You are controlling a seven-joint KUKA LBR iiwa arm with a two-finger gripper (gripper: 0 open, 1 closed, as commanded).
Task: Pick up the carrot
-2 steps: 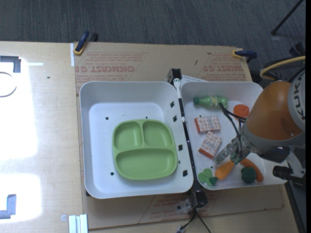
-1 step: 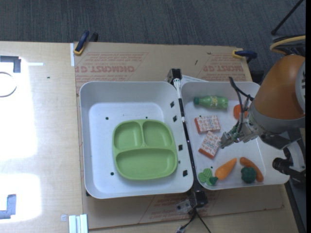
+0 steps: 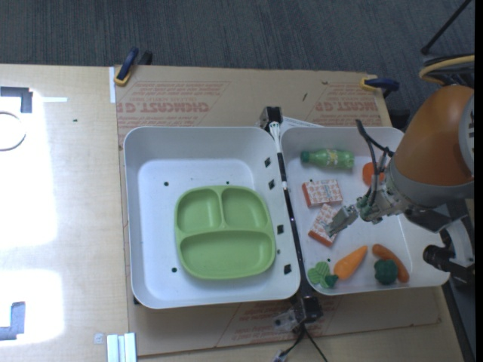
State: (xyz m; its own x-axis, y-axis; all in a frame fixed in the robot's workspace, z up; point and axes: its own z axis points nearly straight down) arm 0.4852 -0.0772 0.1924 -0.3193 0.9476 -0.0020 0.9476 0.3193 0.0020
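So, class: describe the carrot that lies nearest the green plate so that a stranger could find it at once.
Start at the right-hand white bin, the one the arm reaches into. Along its near edge lies an orange carrot with green leaves pointing towards the divider between the bins. A second carrot lies to its right, but this one is paler and sits closer to the divider.

Overhead lighting is bright and even; strong glare washes out the pale wooden bench surface at left; focus is slightly soft throughout.
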